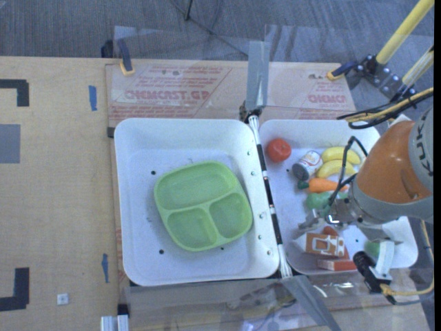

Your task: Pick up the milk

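Milk carton [324,244], orange and white, lying flat in right bin [289,178], claw [324,219] above, grip unclear

surface [48,205]: light wood | on it: two white bins [138,157] side by side, left of and beneath hand [324,221]

Two cardboard sheets lay behind the bins. The left cardboard sheet [176,85] bore faded red print reading roughly "CHOMCAST.GB", with smaller lines too blurred to read. The right cardboard sheet [324,92] carried similar faded red lettering, not legible.
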Action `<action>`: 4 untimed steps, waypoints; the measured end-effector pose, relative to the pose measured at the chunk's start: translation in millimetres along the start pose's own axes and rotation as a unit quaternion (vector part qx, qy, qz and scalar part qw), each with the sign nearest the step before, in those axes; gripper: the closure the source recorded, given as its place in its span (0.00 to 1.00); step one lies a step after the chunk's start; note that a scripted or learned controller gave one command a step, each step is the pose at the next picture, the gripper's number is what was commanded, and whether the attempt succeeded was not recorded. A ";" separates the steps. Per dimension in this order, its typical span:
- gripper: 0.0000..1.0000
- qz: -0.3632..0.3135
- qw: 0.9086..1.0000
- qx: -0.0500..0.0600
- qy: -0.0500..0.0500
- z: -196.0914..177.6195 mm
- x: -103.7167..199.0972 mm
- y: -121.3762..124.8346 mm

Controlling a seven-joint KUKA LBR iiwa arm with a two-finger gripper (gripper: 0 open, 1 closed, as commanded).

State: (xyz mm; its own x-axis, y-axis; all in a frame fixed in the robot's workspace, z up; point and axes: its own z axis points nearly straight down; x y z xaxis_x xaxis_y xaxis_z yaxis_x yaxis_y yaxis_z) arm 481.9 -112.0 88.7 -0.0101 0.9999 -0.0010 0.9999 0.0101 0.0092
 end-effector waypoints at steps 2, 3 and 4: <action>1.00 0.118 0.993 -0.003 -0.004 -10.2 5.9 1.3; 0.00 0.118 0.993 -0.003 -0.004 -10.1 6.0 1.3; 0.00 0.033 0.999 0.002 -0.001 0.1 13.1 -1.0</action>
State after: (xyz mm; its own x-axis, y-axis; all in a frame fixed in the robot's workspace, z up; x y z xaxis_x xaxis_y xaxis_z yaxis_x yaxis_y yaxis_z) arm 480.8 -98.9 88.6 0.0557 0.9984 -0.0029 0.9984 -0.0556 0.0062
